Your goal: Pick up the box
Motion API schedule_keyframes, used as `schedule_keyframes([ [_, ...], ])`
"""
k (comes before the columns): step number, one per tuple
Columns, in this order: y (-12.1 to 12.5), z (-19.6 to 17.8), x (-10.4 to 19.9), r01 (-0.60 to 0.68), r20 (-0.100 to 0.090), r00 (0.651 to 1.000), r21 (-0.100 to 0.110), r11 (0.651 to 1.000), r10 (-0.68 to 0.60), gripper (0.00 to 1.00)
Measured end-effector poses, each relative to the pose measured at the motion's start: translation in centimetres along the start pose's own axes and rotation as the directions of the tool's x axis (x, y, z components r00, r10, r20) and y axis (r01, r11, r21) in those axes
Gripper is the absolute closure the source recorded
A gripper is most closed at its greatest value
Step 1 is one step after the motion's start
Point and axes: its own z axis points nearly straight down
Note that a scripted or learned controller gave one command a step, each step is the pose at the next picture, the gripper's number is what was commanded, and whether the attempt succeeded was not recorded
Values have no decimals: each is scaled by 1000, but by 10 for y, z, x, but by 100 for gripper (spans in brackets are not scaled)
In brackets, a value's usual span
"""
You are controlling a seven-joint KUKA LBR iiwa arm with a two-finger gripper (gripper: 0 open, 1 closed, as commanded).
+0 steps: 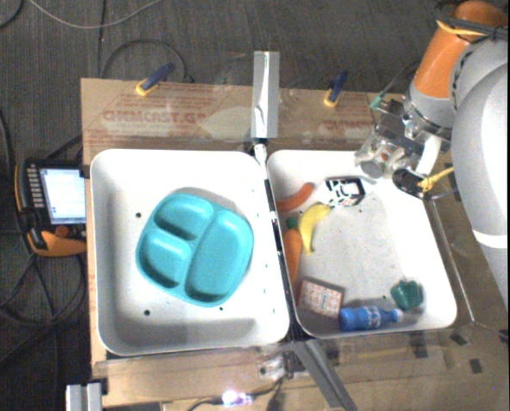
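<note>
Near the right bin's front wall, the box (320, 298) lies flat, long axis left-right; hand (382, 157) state unclear.

a single fixed camera hangs above the bench and looks down at a slant, so the bench's far edge with its clamped cardboard sheet (178, 114) lies toward the top of the view and the near edge toward the bottom. it stands far enough back to take in both white bins whole: the left bin (109, 229) sits left of centre and the right bin (435, 255) just beside it, their inner walls meeting near the middle. dark floor with cables (58, 7) borders the top and left. the arm (447, 54) enters from the upper right, large in the view because it rises toward the lens.
</note>
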Motion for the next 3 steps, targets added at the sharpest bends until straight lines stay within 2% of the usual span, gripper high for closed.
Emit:
schedule_keyframes([
  [1,-63,53,-23,-37,0,999,6,999,37,100],
  [2,-111,-5,6,-135,-2,991,5,991,135,100],
  [3,-130,2,97,-266,0,964,6,964,266,100],
])
